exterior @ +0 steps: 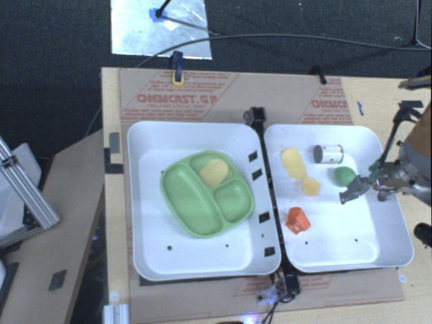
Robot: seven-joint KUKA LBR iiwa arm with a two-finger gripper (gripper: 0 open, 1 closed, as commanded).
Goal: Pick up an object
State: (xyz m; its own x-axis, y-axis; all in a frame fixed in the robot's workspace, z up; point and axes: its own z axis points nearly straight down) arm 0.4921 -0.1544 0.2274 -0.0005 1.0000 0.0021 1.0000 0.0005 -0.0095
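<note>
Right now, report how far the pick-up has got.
Nothing looks picked up yet. The hand hangs over the right bin, beside the green ball, with nothing seen between its fingers. The ball, can, yellow pieces and orange block all lie on the bin floor. Left to do: close on one thing and lift it.
</note>
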